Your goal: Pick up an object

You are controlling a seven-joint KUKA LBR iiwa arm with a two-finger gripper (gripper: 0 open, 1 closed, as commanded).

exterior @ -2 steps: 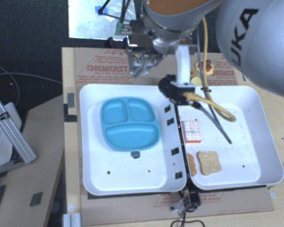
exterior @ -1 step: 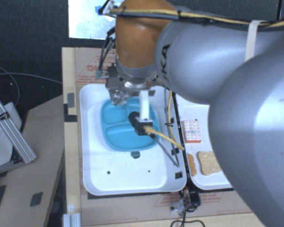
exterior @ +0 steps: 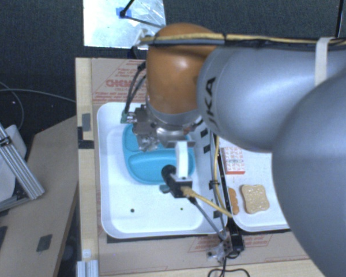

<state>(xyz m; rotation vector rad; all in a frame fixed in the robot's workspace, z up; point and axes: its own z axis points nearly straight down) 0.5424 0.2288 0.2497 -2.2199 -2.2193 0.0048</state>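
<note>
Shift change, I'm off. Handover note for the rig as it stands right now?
Gripper: down in the left bin, over the blue bowl-like object; arm hides the fingers, so grip state unknown.
Right bin: toast-like slice, a red-and-white card and a tan piece.
Done: no lift visible; the blue object sits on the bin floor.
Left: confirm a grasp, then lift.

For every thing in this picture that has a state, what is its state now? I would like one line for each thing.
blue object: lying in the left bin, partly hidden under the arm's wrist.
left bin: flat on the bench, holding the blue object.
toast-like piece: lying flat in the right bin.
right bin: flat on the bench, mostly covered by the arm.
gripper: down over the blue object; grasp cannot be judged.
</note>
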